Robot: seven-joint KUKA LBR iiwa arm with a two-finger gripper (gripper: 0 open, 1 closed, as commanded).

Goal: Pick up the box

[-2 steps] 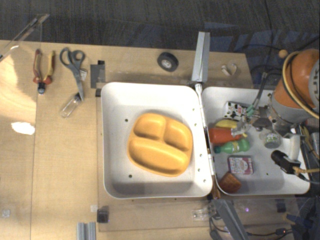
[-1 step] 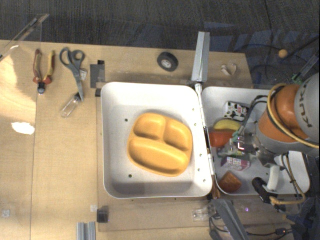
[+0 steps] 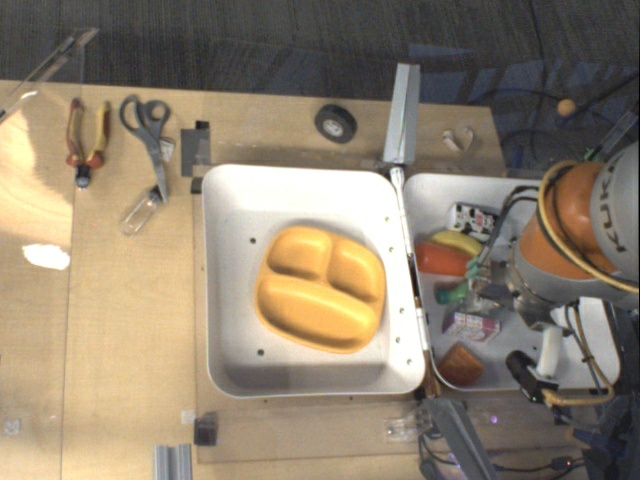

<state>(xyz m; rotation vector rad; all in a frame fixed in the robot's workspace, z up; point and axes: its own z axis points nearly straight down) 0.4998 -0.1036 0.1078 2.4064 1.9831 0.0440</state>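
1. The small flat cardboard box with purple and white print (image 3: 472,324) lies in the right-hand shallow white bin (image 3: 436,193), towards its middle and front.
2. Its long axis runs roughly left to right across the view, tilted a little so the right end sits lower; at this size I cannot tell which end is its top.
3. Just behind the box lies a small green item (image 3: 450,293), and beyond that an orange-red rounded piece (image 3: 440,258) with a yellow banana-like shape (image 3: 455,239) along its far side.
4. A brown rounded lump (image 3: 461,364) sits at the near rim of the same bin, just in front of the box and apart from it.
5. A small white carton with dark markings (image 3: 472,216) rests near the bin's far wall.
6. The grey arm with the orange band (image 3: 570,230) covers the right part of this bin; its wrist body hangs just right of the box.
7. The gripper seems to be hidden under the wrist, so I cannot tell whether it is released or clenched, nor whether it touches the box.
8. The left-hand shallow white bin (image 3: 230,268) carries a large yellow-orange moulded tray with three rounded compartments (image 3: 320,286) at its centre.
9. On the wooden bench (image 3: 100,368) at far left lie red-handled pliers (image 3: 85,140) and grey scissors (image 3: 150,133); a black tape roll (image 3: 335,122) sits behind the bins.
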